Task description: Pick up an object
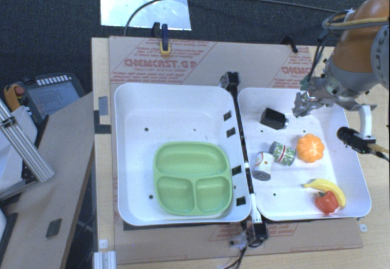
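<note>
Your candidates all sit loose in the right-hand shallow white bin (359,201), scattered well apart so that the fingers can come down around any one of them without nudging a neighbour: a small black block (273,118) near the top, a round orange fruit (311,148) in the middle, a green-and-white patterned can lying on its side (283,153) just beside a small white cup with a dark band (263,166), and, at the lower right, a yellow banana (327,188) touching a red pepper-like piece (327,202). The left-hand white bin (131,140) holds only a pale green three-compartment plastic tray (192,177), probably left there as a drop-off place. The grey arm with its orange band reaches in from the right, wrist bent downward, and the two-finger gripper (303,105) hangs over the upper part of the right bin, near the black block and above the orange fruit. It holds nothing; whether the jaws are spread or pressed together you cannot tell from this slant. The black block looks the likeliest target.
</note>
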`<state>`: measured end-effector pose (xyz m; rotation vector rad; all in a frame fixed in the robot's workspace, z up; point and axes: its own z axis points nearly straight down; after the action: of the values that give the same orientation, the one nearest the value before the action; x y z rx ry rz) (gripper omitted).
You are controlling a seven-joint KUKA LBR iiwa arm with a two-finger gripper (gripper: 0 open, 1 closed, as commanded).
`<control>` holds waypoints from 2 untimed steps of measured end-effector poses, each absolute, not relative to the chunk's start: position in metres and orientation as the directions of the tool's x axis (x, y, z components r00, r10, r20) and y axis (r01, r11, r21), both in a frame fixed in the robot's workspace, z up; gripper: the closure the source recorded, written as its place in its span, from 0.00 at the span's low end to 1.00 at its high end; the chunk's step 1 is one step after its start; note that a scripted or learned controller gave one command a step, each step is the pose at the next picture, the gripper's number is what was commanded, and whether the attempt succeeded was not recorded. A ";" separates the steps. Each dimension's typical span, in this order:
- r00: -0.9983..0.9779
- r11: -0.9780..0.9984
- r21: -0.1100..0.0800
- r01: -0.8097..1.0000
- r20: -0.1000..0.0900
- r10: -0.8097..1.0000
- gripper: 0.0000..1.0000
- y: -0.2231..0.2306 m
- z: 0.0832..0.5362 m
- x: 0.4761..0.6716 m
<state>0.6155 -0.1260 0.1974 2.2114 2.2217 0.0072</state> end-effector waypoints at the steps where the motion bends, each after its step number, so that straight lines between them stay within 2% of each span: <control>1: -0.006 0.006 0.007 1.000 -0.001 1.000 1.00 -0.123 0.250 0.608; 2: -0.008 0.008 0.002 1.000 0.001 1.000 1.00 -0.073 0.246 0.608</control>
<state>0.6076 -0.0727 0.2459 2.2115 2.2302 0.0029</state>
